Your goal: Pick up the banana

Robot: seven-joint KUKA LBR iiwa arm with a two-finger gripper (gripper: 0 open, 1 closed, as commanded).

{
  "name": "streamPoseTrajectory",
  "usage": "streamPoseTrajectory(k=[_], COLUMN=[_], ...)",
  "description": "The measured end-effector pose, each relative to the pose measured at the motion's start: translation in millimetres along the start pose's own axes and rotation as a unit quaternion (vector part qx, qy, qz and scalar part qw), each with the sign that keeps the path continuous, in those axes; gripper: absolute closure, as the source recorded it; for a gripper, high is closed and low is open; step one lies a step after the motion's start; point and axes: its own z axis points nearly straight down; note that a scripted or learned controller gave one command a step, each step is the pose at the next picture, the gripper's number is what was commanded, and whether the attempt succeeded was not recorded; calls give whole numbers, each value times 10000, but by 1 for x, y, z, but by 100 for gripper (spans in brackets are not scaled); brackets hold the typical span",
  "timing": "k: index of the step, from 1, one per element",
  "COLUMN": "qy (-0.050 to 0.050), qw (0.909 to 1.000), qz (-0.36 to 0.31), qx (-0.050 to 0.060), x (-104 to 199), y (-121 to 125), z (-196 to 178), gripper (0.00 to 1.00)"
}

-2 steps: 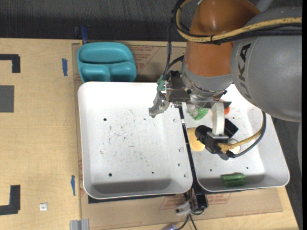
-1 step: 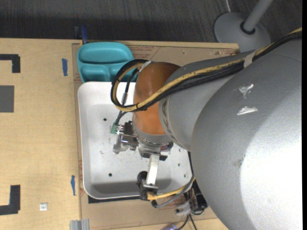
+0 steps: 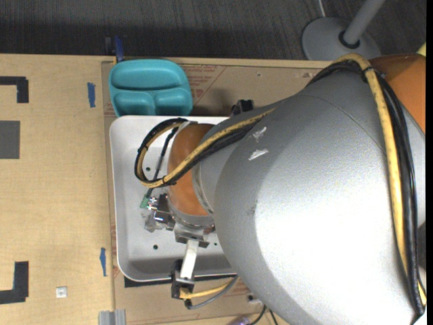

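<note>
1. While my arm (image 3: 318,202) reached in from the right, its grey bulk covered most of the scene, and the orange band (image 3: 186,175) sat low over the one white bin (image 3: 125,181) I could make out.
2. Of that bin I saw the left wall, the near left corner and a strip of white floor; the rest lay under my arm.
3. My pincer (image 3: 160,215) hung inside the bin just below the band, close over the floor and towards the left wall.
4. Whether it was open or closed, or had hold of anything, I could not tell from this angle.
5. Where the banana lay I could not tell either, since my own arm hid so much of the bin.
6. One teal tray (image 3: 150,87) stood on the bench (image 3: 54,202) just beyond the bin's far left corner, its top moulded into shallow hollows.
7. On the bench's brown top I counted three bits of blue tape (image 3: 91,95), two black marks (image 3: 22,90) shaped like brackets, one grey patch (image 3: 8,139) at the left edge and one small white tag (image 3: 61,291).
8. One grey stand (image 3: 328,38), a round foot with a slanting pole, stood past the bench's far edge at the upper right, on the dark floor.
</note>
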Motion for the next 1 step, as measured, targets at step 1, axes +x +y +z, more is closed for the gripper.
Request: streamPoseTrajectory(k=[1], qy=[20], qw=[10000], qz=[-2], qx=[-11], x=[2], y=[1], z=[-11], gripper=[100])
